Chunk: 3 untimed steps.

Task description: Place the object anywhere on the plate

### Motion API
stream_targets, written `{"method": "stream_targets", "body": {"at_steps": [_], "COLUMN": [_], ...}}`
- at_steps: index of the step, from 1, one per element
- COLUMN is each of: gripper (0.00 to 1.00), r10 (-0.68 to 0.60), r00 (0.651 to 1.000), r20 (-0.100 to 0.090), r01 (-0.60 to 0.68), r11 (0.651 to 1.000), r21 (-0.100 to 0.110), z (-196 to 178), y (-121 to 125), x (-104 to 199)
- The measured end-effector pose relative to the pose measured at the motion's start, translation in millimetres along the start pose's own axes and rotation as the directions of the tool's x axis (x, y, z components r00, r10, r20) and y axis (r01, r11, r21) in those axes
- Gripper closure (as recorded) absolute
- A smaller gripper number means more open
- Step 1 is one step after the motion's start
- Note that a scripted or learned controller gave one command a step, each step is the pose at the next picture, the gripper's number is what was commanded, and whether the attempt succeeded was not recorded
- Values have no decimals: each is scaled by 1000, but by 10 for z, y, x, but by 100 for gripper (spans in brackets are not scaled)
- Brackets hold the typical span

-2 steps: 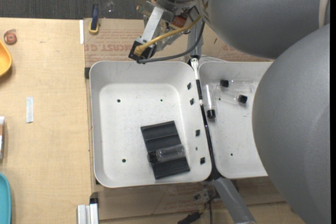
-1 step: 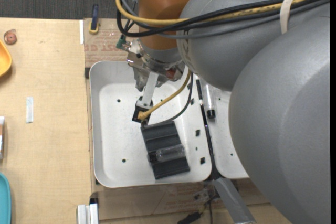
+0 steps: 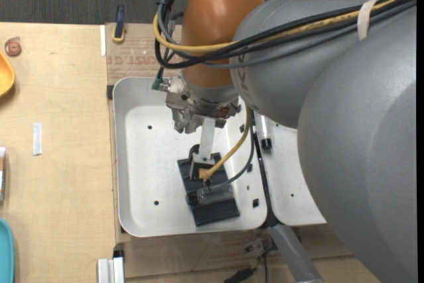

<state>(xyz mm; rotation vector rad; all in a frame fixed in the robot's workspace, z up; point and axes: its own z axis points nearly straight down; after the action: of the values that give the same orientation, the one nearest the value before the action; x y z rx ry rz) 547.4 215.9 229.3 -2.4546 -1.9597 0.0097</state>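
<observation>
My gripper [image 3: 190, 117] hangs under the orange wrist band, low over the back half of the left bin [image 3: 142, 162]. The wrist hides most of it, and I make out nothing held in it. A slim white and black pen-like thing [image 3: 264, 134] lies along the rim between the two bins, just right of the gripper. On the wooden bench at the far left edge, part of a yellow dish [image 3: 4, 76] shows. A teal dish edge [image 3: 3, 250] shows at the bottom left corner.
The grey arm covers most of the right bin [image 3: 291, 199]. On the bench at the left lie a small reddish disc [image 3: 12, 46] and a short white strip [image 3: 37, 139]. A blue clamp [image 3: 119, 22] sits behind the left bin.
</observation>
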Motion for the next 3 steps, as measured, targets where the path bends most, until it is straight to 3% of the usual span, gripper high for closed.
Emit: {"method": "stream_targets", "body": {"at_steps": [1, 2, 3], "gripper": [100, 100, 0], "r10": [342, 279, 279], "r00": [940, 960, 960], "r20": [1, 1, 0], "r01": [-342, -279, -279], "r11": [940, 960, 960], "r21": [1, 1, 1], "z": [286, 1134, 1132], "y": [-150, -480, -479], "x": [87, 5, 6]}}
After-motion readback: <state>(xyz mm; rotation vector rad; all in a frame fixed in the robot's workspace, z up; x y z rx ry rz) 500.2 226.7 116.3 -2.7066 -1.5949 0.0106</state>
